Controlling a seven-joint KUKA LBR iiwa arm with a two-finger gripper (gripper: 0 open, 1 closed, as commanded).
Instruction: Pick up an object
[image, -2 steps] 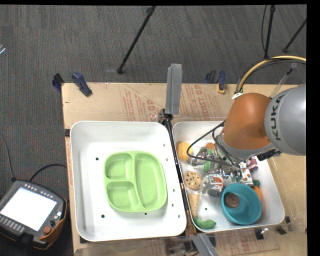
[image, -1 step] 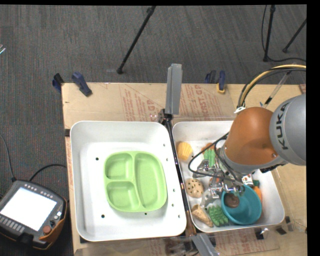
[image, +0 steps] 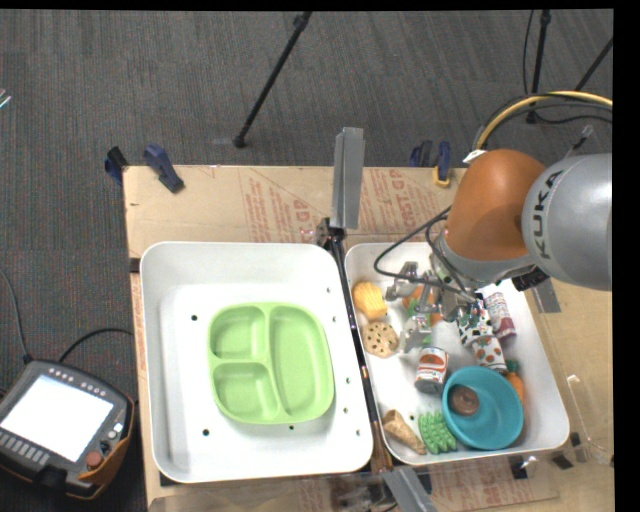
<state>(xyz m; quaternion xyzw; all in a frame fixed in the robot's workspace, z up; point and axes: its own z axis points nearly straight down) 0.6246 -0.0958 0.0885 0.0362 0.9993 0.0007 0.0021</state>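
A grey KUKA arm (image: 560, 220) reaches in from the right and hangs low over the upper part of the right bin (image: 556, 400), its orange band above the wrist tilted down toward the jumble of small items below. The gripper (image: 425, 297) sits amid cables just above that clutter, and whether it is parted or closed, or has hold of anything, cannot be told from this slant. Candidates for the pick all lie in the right bin: a yellow toy (image: 369, 298) and a round cookie (image: 380, 340) near its left wall, a small can (image: 431, 369) at centre, a teal bowl (image: 484, 407) toward the front, and a green bristly piece (image: 435, 431) beside it. The left bin (image: 165, 290) carries a green divided plate (image: 270, 362). A clean grasp probably calls for settling on one item that stands apart from its neighbours, such as the cookie or the can, coming straight down over it, and closing only once it lies squarely in between, since the crowded cluster beneath the wrist invites a glancing miss.
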